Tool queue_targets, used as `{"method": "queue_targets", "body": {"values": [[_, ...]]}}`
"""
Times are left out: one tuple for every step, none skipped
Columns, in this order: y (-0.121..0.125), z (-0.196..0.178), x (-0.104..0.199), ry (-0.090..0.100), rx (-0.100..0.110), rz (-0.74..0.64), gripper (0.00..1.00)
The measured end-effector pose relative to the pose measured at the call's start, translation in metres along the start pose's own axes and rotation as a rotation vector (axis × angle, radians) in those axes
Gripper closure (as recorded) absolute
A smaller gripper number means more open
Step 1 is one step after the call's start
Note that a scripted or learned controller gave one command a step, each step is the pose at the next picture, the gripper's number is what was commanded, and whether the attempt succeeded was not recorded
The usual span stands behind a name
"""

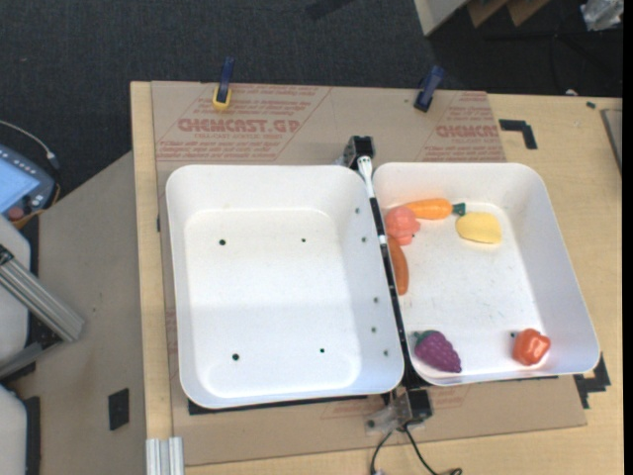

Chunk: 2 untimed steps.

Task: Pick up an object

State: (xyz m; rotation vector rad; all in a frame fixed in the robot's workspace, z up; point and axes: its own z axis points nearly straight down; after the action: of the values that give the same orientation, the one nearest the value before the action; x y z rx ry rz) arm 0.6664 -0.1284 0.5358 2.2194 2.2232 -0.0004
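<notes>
All pickable items are in the right bin (566,265). A carrot (427,208), a pink fruit (402,224) and an orange stick (399,268) crowd its left wall, probably awkward to grasp. The lemon (479,228), the grapes (437,350) and the red pepper (531,346) lie well apart, so I judge them easier picks. I cannot tell the hand's state or its offset from them.

Smooth white plastic bins (267,191) sit on matt cardboard (326,117).
</notes>
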Motion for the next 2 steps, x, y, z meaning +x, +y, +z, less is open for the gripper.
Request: {"method": "queue_targets", "body": {"values": [[0.000, 0.000, 0.020, 0.000, 0.000, 0.001, 1.00], [0.000, 0.000, 0.040, 0.000, 0.001, 0.000, 1.00]]}}
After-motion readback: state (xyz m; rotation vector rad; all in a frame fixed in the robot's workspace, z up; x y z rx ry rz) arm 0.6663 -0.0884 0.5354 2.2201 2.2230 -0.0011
